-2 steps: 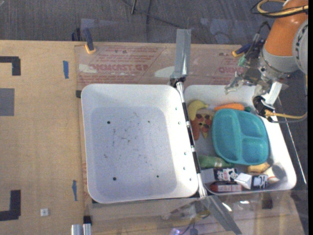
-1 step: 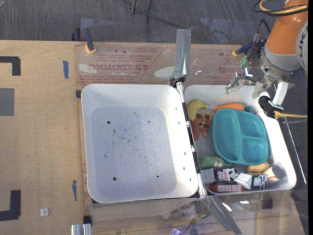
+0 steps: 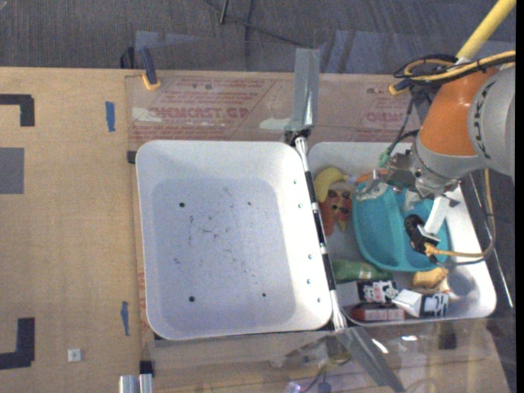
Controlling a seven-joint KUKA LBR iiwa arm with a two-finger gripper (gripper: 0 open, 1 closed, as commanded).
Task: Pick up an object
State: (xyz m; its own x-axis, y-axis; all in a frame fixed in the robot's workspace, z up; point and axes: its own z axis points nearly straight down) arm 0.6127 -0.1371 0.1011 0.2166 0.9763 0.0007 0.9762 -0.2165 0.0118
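A pale wooden tabletop [image 3: 65, 219] is carrying black corner marks [image 3: 20, 109] and blue tape strips [image 3: 110, 116]. Behind it, grey carpeted floor [image 3: 98, 15] is lying beneath what is probably a loose dark cable [image 3: 237, 11]. Lighting is appearing even.

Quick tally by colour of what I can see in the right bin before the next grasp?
Yellow: 1, a curved banana-shaped thing
Orange: 1, a small figure
Teal: 1, a plastic bowl-like tub
Green: 1, a long tube-like item
Tan: 1, a small lump
Black-and-white: 2, small printed packs
Total: 7 clearly visible; others may be hidden under the arm.
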